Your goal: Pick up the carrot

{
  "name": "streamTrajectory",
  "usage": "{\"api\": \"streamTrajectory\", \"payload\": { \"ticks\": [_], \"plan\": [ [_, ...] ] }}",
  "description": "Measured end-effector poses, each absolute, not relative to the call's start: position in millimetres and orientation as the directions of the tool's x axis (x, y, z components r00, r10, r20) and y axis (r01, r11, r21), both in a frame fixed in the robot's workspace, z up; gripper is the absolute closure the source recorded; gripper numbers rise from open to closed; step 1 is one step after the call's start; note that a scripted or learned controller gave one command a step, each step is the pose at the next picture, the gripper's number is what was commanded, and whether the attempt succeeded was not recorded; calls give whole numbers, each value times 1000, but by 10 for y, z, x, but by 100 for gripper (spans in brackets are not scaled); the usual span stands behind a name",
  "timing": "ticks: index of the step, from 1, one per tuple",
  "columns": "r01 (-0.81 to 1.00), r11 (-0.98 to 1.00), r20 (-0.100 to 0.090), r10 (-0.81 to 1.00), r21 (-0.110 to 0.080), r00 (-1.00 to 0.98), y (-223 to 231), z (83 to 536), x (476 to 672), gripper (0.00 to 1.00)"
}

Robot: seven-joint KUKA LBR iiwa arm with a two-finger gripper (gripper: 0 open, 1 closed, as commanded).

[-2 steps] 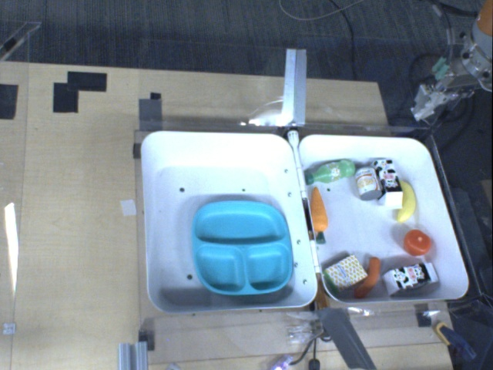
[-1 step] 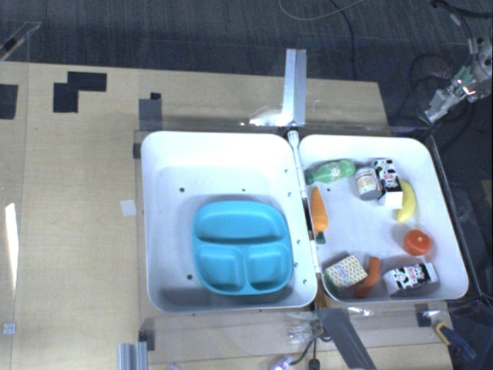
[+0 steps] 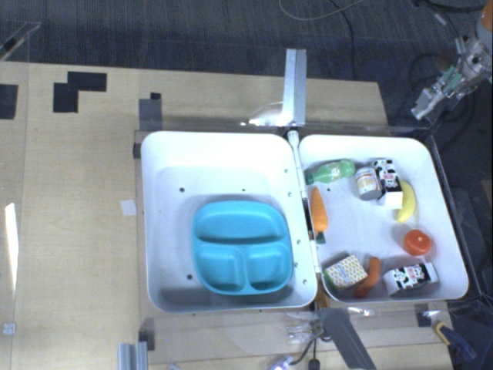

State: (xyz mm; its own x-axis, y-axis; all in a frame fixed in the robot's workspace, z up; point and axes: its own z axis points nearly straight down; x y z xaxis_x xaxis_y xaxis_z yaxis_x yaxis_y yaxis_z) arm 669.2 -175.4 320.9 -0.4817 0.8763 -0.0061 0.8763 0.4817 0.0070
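Dark carpet runs behind your pale wooden bench (image 3: 69,206), where two white bins sit side by side; the left bin (image 3: 166,168) holds a blue divided tray (image 3: 243,245). Your gripper (image 3: 435,99) hangs off past the right bin's (image 3: 431,160) far right corner, above the floor, and you cannot tell how its fingers stand. Well down and left of it, the carrot (image 3: 317,210) lies along the right bin's left wall, with bare bin floor to its right.
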Motion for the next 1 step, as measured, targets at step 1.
{"api": "streamTrajectory", "payload": {
  "ticks": [1],
  "plan": [
    [815,579,-7,815,7,-579,-1489,3289,6703,100]
  ]
}}
